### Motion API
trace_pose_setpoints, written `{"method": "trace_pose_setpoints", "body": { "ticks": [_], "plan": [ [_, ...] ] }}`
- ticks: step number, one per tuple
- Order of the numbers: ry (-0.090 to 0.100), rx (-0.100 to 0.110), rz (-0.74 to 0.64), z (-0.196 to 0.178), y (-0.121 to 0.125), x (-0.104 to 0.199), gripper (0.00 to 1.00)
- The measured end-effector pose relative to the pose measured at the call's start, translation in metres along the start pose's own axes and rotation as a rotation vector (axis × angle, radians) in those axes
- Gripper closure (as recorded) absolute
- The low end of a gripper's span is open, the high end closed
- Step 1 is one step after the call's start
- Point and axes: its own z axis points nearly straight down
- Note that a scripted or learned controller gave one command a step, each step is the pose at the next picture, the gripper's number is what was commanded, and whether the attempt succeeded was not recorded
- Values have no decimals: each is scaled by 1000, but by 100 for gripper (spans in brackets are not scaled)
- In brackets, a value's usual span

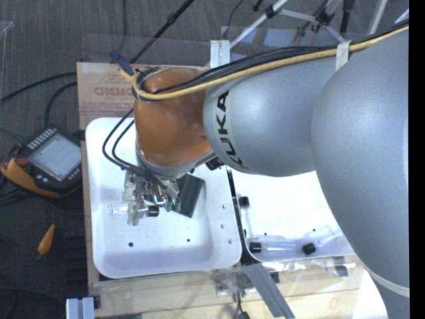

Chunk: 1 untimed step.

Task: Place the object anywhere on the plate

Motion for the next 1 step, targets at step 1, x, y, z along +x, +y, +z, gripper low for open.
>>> {"method": "trace_pose_setpoints", "body": {
  "ticks": [1],
  "plan": [
    [-2, 0, -293, 2, -7, -44, 100]
  ]
}}
